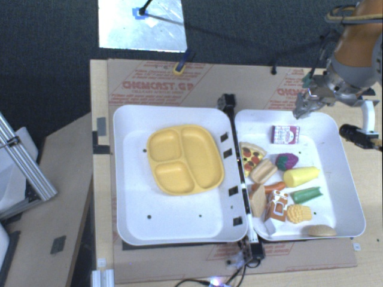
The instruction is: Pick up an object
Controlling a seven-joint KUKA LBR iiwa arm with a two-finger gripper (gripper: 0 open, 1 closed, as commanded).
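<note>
Pincer (301,109) hovers over right bin's (341,154) far rim; can't tell its opening. Toys packed tight near the pizza slice (252,155), so a descent may clip neighbours.

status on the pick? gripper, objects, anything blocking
Gripper above right bin's far rim, nothing visibly held. Nearest item: small carton, just below it. Other toy foods clustered along bin's left side. Path to carton looks clear.
</note>
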